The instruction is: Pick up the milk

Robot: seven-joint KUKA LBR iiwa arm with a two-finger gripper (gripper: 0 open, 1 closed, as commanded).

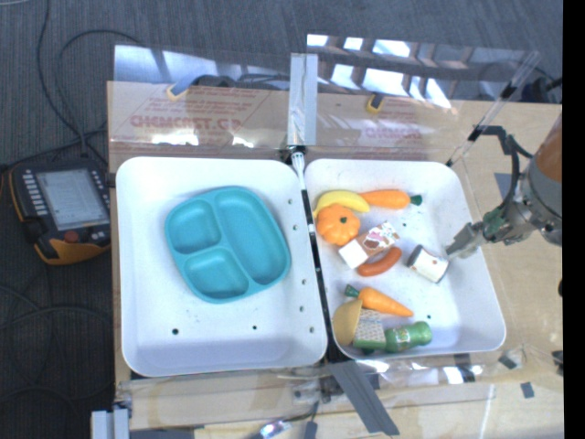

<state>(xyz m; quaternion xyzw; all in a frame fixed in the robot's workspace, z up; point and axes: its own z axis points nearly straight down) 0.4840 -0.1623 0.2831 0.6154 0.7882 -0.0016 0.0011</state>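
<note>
The milk (427, 264) is a small white carton with a dark end, lying on its side in the right part of the right bin (475, 314). My gripper (460, 243) reaches in over that bin's right rim. Its tip hangs just up and to the right of the carton, a short gap away. Nothing shows in its grasp.
Left of the milk lie a red sausage (379, 262), a small printed box (379, 238), a white cube (353, 253), an orange pumpkin (336, 225), a banana (340, 200) and two carrots (387, 198) (384, 302). A green bottle (405, 336) lies at the front. The left bin holds a blue divided plate (227, 241).
</note>
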